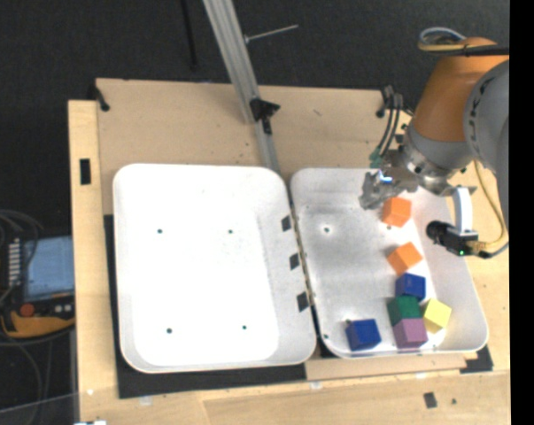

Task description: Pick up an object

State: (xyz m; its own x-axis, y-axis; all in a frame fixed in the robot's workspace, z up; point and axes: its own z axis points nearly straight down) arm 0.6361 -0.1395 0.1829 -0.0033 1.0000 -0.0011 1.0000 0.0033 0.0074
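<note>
Jaws: state cannot be told; the gripper (377,187) sits just beside an orange block (396,211) in the right bin (337,264). Centre over the block before closing

Orange cube (396,211) in right bin, tilted, just beside tool (374,190)

The tan wooden surface (337,113) carries two shallow white bins side by side and touching, the left bin (205,268) and the right bin (337,264), with a slanted metal pole (236,51) rising behind them.
</note>
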